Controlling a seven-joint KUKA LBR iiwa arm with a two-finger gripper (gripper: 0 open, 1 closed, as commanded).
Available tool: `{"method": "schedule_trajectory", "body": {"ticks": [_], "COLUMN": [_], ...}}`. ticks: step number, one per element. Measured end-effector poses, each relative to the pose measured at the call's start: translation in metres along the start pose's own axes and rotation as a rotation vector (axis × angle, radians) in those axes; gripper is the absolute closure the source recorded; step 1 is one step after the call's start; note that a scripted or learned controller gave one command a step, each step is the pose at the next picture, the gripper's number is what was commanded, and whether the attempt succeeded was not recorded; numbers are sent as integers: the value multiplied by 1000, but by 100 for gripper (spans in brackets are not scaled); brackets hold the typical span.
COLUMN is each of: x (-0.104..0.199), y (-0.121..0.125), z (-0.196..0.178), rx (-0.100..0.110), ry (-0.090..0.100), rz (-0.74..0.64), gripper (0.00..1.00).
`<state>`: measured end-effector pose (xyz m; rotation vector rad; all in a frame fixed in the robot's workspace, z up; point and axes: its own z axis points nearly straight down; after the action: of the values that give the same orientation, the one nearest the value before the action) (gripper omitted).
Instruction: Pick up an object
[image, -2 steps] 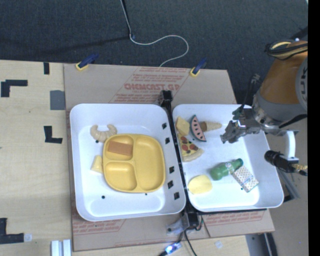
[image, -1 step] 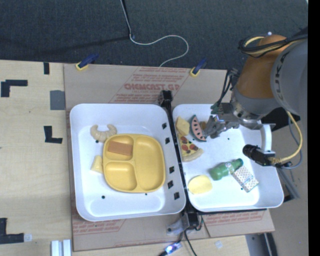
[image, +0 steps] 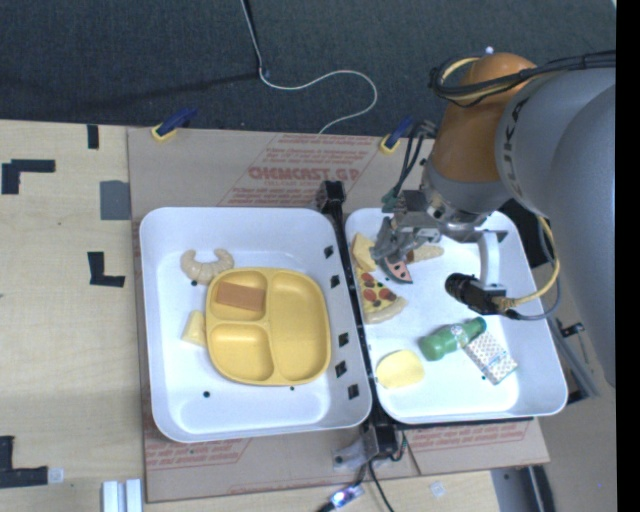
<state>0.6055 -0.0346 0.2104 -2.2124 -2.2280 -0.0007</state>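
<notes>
Toward the table's near edge, in the right bin, lie a pale yellow lump, a green bottle on its side and a patterned packet just beside it. The left bin carries a yellow divided plate with a brown slab in one compartment, and a cheese wedge beside it. Farther back, by the right bin's left wall, lies the pizza slice: a flat wedge with a pale crust and red rounds on top. The gripper is just behind it, low over the bin; whether its jaws are apart or together cannot be told. A croissant lies beyond the plate.
</notes>
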Motion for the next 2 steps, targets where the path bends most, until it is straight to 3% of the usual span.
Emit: {"method": "schedule_trajectory", "body": {"ticks": [1, 2], "x": [30, 31], "y": [24, 30], "z": [-23, -3], "rx": [-2, 2], "ry": [-1, -3], "rz": [2, 5], "gripper": [100, 100]}}
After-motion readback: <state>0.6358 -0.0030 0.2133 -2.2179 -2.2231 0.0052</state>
